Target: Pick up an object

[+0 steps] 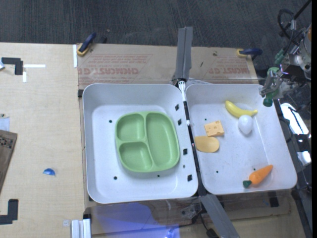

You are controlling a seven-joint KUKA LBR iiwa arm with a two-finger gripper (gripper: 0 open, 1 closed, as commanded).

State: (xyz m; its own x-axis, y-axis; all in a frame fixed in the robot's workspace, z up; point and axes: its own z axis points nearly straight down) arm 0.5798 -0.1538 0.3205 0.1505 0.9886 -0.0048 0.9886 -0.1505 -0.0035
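Two shallow white bins sit side by side on a bench. The left bin holds a green divided plate. The right bin holds a yellow banana near its back, an orange carrot at the front right, a tan disc, a cheese wedge and a white egg beside the banana. The gripper hangs at the right bin's back right corner; I cannot tell how wide it stands.
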